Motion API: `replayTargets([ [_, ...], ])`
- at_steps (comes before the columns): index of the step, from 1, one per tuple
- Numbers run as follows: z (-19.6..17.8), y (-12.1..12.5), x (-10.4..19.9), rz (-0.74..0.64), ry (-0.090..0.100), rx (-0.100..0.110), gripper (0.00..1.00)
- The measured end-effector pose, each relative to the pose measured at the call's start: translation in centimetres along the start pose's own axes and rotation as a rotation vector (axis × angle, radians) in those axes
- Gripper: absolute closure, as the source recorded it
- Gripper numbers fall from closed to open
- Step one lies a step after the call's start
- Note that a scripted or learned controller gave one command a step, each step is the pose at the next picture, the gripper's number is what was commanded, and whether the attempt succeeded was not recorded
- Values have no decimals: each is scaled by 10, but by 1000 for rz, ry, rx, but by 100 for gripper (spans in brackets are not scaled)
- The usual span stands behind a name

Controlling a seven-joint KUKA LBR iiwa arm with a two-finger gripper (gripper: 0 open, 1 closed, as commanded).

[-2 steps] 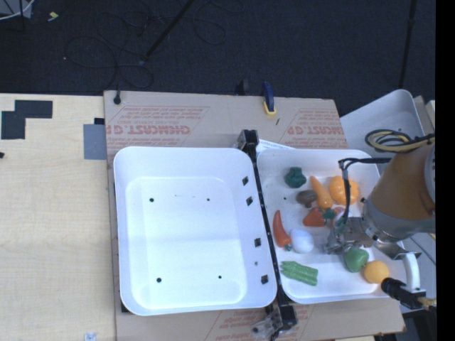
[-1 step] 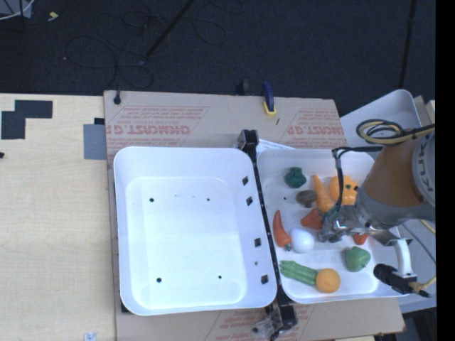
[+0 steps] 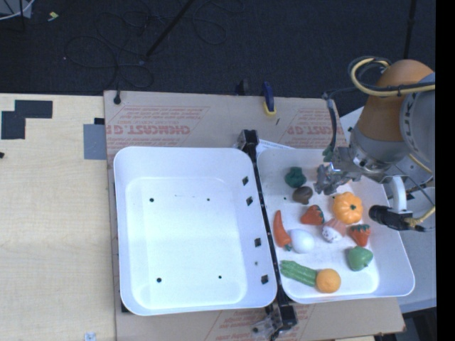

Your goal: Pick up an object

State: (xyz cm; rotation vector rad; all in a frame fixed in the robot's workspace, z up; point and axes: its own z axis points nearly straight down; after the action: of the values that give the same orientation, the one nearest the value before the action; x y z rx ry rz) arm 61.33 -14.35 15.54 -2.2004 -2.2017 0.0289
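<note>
We are viewing the surface (image 3: 50, 212) from above, where two shallow white bins are sitting side by side on a cardboard sheet (image 3: 178, 123). The left bin (image 3: 186, 163) is lying beside the right bin (image 3: 387, 279), and black clips are running along the seam between them.

The arm (image 3: 387, 112) is reaching in from the right, its orange band sitting above the grey wrist. The tool (image 3: 331, 178) is hanging over the upper part of the right bin, just above the small pumpkin (image 3: 348, 208) and just right of the brown piece (image 3: 303, 194). We cannot tell whether the tool is apart or together, and we are seeing nothing clamped in it.

The candidate objects are all lying in the right bin. A dark green piece (image 3: 295, 177) is sitting near the top, with the brown piece just below it. A red-orange piece (image 3: 312, 216) is resting left of the pumpkin. A carrot (image 3: 281, 230) is lying by the left wall, touching a white egg (image 3: 302, 241). A green cucumber (image 3: 298, 272) is lying along the bottom, touching an orange (image 3: 328, 280). A green pepper (image 3: 360, 258) is sitting at the lower right, with a strawberry (image 3: 360, 234) just above it and a small white speckled piece (image 3: 331, 234) to the left of that.
</note>
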Motion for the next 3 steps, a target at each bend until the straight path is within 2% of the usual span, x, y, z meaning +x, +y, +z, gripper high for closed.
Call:
replayTargets([
  [1,-191,-7,-14,0,-12,-49,100],
  [2,-20,5,-11,0,-5,-21,100],
  [3,74,-46,-14,3,-6,-28,100],
])
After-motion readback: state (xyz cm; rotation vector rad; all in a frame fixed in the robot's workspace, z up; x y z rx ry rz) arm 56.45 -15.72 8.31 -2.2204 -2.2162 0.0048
